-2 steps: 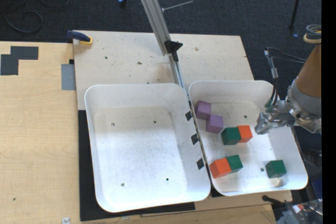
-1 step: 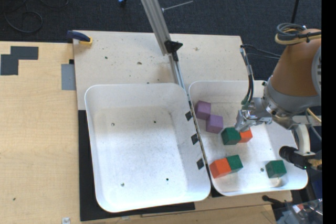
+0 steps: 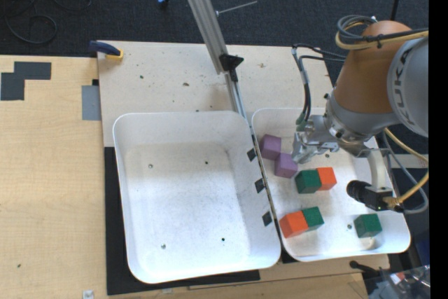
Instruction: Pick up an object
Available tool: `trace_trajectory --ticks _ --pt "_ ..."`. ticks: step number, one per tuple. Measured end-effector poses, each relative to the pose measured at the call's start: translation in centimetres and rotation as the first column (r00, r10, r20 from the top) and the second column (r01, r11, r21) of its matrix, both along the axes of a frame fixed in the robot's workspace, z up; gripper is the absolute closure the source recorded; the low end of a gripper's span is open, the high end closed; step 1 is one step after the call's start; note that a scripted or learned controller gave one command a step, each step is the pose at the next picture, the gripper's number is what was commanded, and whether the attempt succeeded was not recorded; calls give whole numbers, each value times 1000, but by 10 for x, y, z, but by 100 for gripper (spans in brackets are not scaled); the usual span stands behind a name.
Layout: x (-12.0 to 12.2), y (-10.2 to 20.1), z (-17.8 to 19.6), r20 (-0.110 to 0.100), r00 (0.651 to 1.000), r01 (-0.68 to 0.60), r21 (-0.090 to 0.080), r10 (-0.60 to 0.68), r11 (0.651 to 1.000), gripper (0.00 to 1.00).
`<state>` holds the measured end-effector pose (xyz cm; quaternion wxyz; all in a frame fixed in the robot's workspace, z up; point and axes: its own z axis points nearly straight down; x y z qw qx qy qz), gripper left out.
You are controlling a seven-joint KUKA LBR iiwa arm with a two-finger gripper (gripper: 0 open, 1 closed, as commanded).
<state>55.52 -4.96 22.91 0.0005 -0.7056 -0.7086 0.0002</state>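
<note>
The right bin [image 3: 343, 248] holds several blocks. Two purple blocks lie near its left wall, one at the back [image 3: 271, 145] and one just in front of it [image 3: 285, 166]. A green-and-orange block [image 3: 316, 180] sits mid-bin, an orange-and-green block [image 3: 302, 220] lies nearer the front, and a green block [image 3: 367, 225] rests at the front right. My gripper [image 3: 305, 149] hangs low over the bin, right beside the nearer purple block's upper right edge. The wrist hides how it meets the block.
The left bin [image 3: 140, 150] sits alongside, with black clips on the shared wall [image 3: 256, 171]. A slanted aluminium post [image 3: 207, 19] rises behind the bins. A small blue-and-yellow tool [image 3: 106, 49] lies at the bench's back left corner.
</note>
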Motion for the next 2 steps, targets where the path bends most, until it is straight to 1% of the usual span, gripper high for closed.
trace_trajectory --ticks 1,2 --pt "24 56 5 0 1000 0 0 0 1000 100" --pt "40 107 -8 -2 1000 1 1 -1 1000 100"
